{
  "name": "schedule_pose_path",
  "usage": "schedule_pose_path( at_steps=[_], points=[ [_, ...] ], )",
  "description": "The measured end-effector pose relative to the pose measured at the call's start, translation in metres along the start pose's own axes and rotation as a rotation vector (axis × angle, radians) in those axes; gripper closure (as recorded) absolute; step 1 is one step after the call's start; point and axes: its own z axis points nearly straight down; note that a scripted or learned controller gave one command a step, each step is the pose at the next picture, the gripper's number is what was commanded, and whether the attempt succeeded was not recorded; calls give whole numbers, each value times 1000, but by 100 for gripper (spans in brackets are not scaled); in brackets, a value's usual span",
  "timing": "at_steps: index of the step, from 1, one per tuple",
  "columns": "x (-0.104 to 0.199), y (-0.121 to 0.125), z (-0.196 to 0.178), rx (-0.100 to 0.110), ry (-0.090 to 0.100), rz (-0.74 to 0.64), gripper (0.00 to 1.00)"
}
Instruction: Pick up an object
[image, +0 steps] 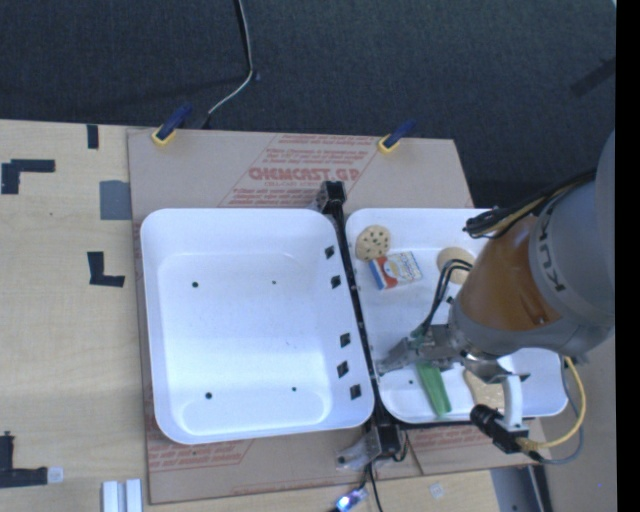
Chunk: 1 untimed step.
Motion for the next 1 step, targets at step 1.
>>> schedule_pose_path(
  at_steps=[1],
  points=[
    [-91,49,-8,4,18,-5,0]
  ],
)
